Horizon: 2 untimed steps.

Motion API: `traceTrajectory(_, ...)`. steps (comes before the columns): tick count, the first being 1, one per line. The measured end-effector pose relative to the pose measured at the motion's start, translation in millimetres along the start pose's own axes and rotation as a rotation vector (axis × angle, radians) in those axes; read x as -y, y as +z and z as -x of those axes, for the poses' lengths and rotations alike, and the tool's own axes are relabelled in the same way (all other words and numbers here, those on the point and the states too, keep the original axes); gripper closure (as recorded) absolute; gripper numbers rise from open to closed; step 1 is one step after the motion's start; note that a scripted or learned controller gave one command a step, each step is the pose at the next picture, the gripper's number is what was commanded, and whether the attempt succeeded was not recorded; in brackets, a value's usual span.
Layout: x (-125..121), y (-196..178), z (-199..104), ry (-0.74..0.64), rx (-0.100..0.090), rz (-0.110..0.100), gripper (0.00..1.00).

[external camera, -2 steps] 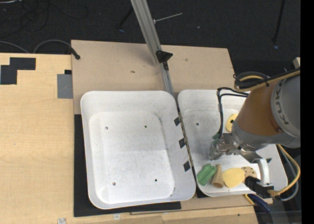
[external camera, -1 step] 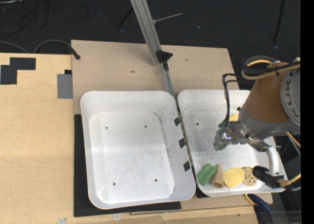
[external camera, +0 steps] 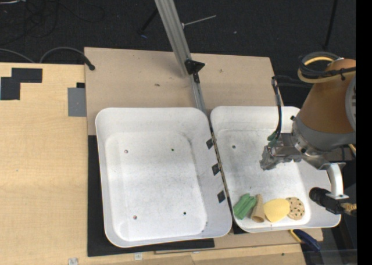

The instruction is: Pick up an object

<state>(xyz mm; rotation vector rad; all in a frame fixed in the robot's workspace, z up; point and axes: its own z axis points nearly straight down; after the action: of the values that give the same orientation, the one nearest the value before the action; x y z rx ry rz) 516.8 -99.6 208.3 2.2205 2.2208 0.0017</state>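
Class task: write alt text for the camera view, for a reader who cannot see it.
A gripper hangs over the right bin, above a green object, a yellow piece and a cookie along its near edge. The left bin sits beside it.

Pretty clearly a robotics lab setup, not anyone's home or kitchen. You've got a plywood counter with two shallow white bins sitting side by side on a black mat, an aluminium extrusion post bolted up at a slant behind them, and loose cables trailing over dark carpet at the back. The grey and orange industrial arm hanging over the right bin kind of seals it.
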Motion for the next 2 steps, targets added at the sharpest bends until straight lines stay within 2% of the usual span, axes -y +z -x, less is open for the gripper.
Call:
traceTrajectory(1,0,-18,1,0.0,0.0,-0.002,1.0)
traceTrajectory(2,1,-18,-59,-0.005,-0.003,-0.006,1.0)
